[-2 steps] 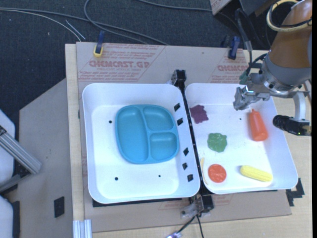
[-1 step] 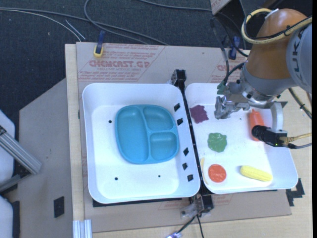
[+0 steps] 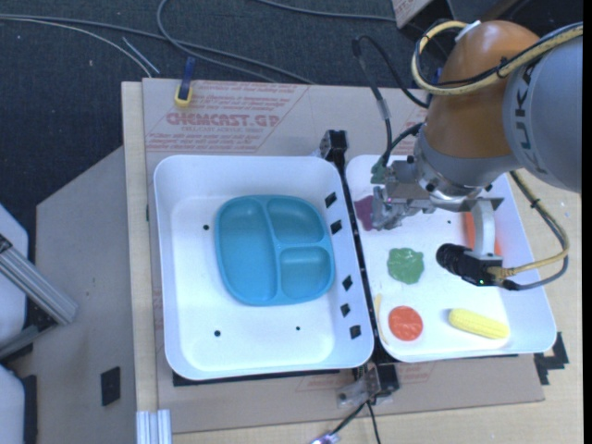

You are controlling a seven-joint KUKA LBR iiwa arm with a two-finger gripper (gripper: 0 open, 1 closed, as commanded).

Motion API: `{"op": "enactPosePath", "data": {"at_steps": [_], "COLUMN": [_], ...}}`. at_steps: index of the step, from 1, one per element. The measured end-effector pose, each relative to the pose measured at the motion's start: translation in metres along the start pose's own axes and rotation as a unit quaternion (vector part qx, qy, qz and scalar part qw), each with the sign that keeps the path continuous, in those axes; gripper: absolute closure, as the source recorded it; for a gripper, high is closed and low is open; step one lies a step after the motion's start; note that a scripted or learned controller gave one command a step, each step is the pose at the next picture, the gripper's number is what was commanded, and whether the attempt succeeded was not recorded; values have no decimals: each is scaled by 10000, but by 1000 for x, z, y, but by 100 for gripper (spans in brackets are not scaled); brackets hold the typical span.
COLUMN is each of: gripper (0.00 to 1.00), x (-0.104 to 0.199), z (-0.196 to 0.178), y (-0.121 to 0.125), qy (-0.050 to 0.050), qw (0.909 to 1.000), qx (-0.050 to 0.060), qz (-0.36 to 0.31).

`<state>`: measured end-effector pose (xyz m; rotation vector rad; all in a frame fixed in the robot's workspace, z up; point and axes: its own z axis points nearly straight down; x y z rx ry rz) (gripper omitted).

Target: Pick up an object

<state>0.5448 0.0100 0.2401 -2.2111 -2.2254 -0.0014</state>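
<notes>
In the camera view, the gripper [image 3: 393, 213] is lowered into the right bin [image 3: 532, 336] near its left wall, against a purple object [image 3: 364, 213]; whether anything is gripped cannot be told. A green object [image 3: 405, 265] lies mid-bin, an orange-red round object [image 3: 405, 323] and a yellow corn cob [image 3: 478, 323] near the front edge. A blue divided plate [image 3: 274, 248] sits in the left bin [image 3: 176, 276]. "CHEMCAST GP" is printed on the board [image 3: 231, 114] behind.

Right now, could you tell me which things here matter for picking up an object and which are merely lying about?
Job:
gripper
purple object
green object
red round object
yellow corn
orange object

Lying about:
blue divided plate
cables
cardboard sheet
</notes>
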Motion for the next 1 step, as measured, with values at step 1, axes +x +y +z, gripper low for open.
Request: {"op": "enactPosePath", "data": {"at_steps": [1], "gripper": [100], "x": [49], "z": [13], "y": [-24], "qy": [-7], "qw": [10000], "qx": [13], "qz": [10]}}
